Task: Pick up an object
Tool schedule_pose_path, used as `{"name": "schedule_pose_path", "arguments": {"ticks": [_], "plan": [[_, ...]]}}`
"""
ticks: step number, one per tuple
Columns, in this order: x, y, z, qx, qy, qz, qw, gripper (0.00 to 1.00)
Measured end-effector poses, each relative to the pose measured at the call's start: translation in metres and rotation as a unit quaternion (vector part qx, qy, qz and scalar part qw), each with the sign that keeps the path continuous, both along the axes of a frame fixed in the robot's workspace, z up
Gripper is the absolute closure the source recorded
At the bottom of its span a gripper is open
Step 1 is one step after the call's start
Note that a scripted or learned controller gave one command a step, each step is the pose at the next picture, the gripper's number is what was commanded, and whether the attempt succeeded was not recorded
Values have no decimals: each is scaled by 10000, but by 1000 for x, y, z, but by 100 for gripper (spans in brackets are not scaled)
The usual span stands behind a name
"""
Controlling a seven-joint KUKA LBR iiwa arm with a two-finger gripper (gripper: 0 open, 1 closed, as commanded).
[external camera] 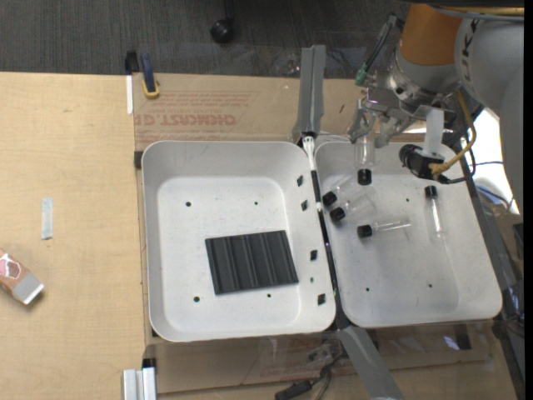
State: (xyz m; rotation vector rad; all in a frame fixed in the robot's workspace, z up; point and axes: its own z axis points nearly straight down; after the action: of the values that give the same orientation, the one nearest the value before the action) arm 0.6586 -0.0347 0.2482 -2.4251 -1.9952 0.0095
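The jaws — spread or closed, I cannot tell — hang on the gripper [379, 127] above the right bin [466, 307], poised over clear tubes [364, 161].

Look past the bins: your cardboard sheet [67, 182] carries a small grey strip [47, 219] near its left edge, and a pink-and-white tube [17, 278] pokes in lower down on that same edge.

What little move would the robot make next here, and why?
Probably straight down a little: the hand hangs over the far end of the right bin, just above a clear tube with a black cap, and none of the tubes looks lifted yet.
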Motion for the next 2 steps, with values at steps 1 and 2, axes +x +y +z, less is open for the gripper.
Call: {"name": "schedule_pose_path", "arguments": {"ticks": [1,2], "plan": [[0,-1,7,-7,12,0,10000,100],[0,1,-4,10,-5,-193,9998,100]]}}
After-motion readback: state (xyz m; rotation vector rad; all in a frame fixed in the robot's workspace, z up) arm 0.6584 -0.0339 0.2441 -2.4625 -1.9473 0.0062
